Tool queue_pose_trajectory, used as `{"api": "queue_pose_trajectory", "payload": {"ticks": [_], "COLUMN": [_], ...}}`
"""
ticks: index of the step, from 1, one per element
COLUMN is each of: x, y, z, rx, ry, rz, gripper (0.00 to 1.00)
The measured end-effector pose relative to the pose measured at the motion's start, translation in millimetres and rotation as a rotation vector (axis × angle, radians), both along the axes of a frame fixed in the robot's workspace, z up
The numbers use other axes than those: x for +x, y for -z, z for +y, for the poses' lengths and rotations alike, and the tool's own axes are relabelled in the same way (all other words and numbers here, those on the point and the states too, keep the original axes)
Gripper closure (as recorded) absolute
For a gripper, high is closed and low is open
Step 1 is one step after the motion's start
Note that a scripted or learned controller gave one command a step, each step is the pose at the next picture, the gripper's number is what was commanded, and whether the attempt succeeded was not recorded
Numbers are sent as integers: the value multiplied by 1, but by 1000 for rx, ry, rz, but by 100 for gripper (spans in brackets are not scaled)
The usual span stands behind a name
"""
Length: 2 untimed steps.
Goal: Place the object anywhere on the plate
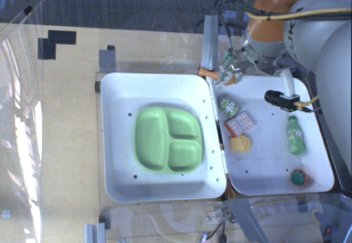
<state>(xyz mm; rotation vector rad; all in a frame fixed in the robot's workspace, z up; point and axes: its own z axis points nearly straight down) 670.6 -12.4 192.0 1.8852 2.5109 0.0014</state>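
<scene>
Your gripper (pixel 230 71) hangs over the back left corner of the right white bin (pixel 275 176), something orange at its tip; whether it grips anything you cannot tell. The green three-compartment plastic plate (pixel 168 138) sits in the left white bin (pixel 118 126).

Plate (pixel 166 139) pale green, in a white bin (pixel 118 181). Second bin (pixel 264 176) white too. Bottle (pixel 296 134) green with a lighter label. Can (pixel 228 105) green speckled. Card (pixel 240 123) red-and-white grid. Yellow block (pixel 240 143). Ball (pixel 298 177) teal with a red patch. Desk (pixel 55 143) light wood with black marks. Arm (pixel 319 33) grey, orange band.
</scene>
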Motion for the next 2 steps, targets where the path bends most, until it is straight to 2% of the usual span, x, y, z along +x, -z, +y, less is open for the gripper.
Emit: {"api": "queue_pose_trajectory", "payload": {"ticks": [1,2], "x": [-75,-75], "y": [1,1], "z": [71,71], "rx": [0,1], "ry": [-104,-103], "rz": [1,1], "gripper": [100,0]}}
